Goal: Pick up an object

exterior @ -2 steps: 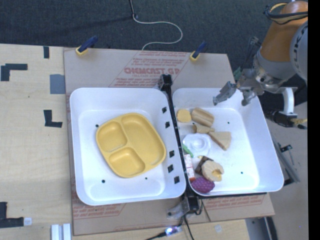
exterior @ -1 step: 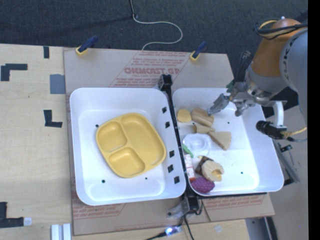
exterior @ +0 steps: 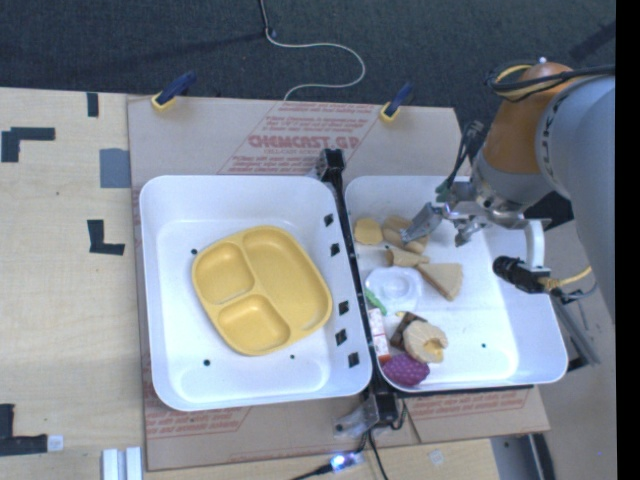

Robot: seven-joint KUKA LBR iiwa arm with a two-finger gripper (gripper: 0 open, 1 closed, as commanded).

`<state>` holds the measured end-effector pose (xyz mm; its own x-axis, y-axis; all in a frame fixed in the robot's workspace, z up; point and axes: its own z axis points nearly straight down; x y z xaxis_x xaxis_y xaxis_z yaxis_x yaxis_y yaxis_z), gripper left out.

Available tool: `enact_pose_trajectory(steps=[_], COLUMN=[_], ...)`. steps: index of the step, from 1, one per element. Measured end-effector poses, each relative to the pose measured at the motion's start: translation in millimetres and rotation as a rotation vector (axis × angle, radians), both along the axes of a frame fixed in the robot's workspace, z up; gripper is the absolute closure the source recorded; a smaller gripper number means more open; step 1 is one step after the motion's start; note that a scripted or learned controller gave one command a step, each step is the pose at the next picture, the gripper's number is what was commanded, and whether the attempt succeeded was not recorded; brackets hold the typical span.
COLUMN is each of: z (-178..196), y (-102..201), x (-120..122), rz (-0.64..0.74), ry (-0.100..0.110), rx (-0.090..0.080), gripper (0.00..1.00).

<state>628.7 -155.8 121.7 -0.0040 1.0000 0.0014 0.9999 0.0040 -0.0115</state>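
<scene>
A pale wood-grain worktop [exterior: 60,298] spreads across the lower and left part of the view, marked with dark grey and black angular patches [exterior: 100,236]; a flat brown cardboard sheet with red printed lettering [exterior: 290,140] lies on it, held at its far corners by two blue-and-yellow clamps [exterior: 172,90]; beyond the worktop's far edge runs dark grey carpeted floor [exterior: 130,23], crossed by a thin white cable [exterior: 320,68]; the light is even and soft.
</scene>
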Motion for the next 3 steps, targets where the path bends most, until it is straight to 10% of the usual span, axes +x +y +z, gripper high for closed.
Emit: enact_pose_trajectory(steps=[1, 2, 3], z=[-43, -33, 10], y=[2, 2, -1], x=[0, 0, -8], rz=[0.001, 0.002, -0.004], ry=[-0.006, -0.004, -0.008], rx=[-0.002, -0.002, 0.0], gripper=[0.0, 1.0, 1.0])
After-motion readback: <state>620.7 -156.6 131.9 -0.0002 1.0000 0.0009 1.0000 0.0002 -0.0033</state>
